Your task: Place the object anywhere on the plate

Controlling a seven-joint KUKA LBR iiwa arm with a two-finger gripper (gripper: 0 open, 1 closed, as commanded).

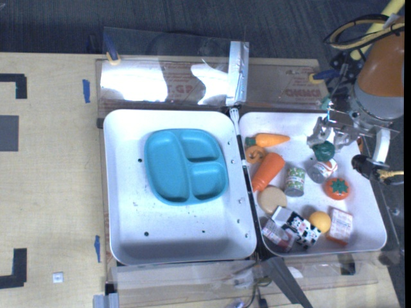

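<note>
The blue divided plate [186, 165] lies in the left white bin [122, 230]. My gripper [325, 145] hangs over the upper right part of the right bin [372, 236], below the arm's orange band. A small dark green round toy [324, 151] sits between its metal fingertips, and the gripper is shut on it. Just under the toy lies a red and white can [322, 169]. The gripper is well to the right of the plate, across the wall between the bins.
The right bin holds a carrot [271, 140], a larger orange carrot-like toy [268, 171], a green-labelled can [295, 180], a tomato [338, 188], a tan round piece [272, 198], a yellow lemon [320, 221] and small boxes [341, 225]. A clear panel [173, 76] stands behind the left bin.
</note>
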